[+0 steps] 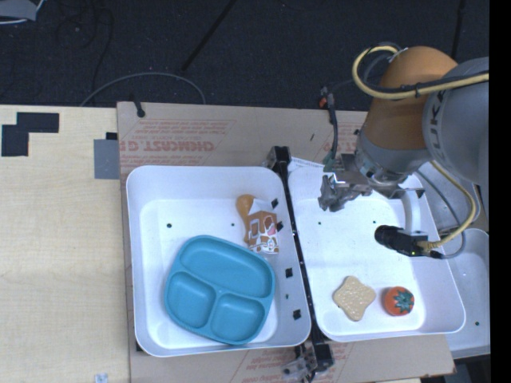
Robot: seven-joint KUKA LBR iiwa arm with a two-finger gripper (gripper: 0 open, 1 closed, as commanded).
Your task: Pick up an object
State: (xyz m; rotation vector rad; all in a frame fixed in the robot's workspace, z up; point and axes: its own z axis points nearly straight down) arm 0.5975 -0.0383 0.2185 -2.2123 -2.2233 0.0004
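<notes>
Tool (332,193) over the right white bin (351,250); can't tell how open it is. Centre it over the flat tan toast-shaped piece (353,298), then descend straight.

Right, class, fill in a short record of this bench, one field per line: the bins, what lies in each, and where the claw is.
bins: two shallow white plastic bins side by side
left bin: blue three-compartment plastic plate; small orange-brown and patterned toy by the plate's far right edge
right bin: tan toast-shaped piece and red round toy tomato with green top, side by side, apart, near the front
claw: over the right bin's far left part, nothing seen held
</notes>
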